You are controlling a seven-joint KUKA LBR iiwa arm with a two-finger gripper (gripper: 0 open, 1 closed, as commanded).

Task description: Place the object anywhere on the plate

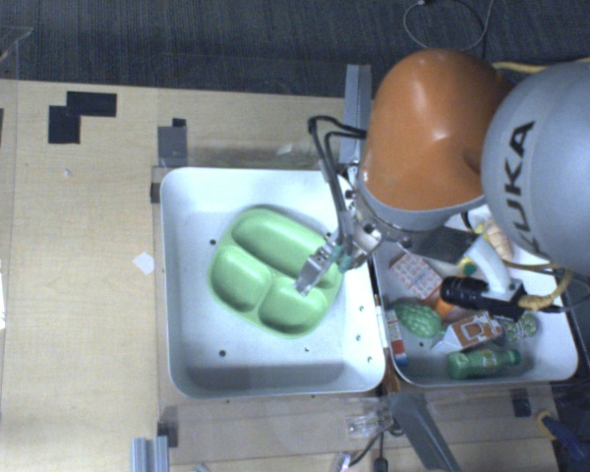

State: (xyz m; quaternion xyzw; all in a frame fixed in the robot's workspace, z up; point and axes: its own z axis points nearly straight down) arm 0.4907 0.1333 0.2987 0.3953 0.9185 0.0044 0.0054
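My pincer (313,271) is low over the right side of the green plate (251,259), which has several compartments and sits in the left bin (189,298). Can't tell if the pincer is open or closed. A small teal piece (347,257) is right against the pincer on its right, above the plate's right rim; can't tell if it's gripped. The right bin (562,360) holds a green bottle (482,362) near the front and a patterned box (414,275). Both are well right of the pincer.
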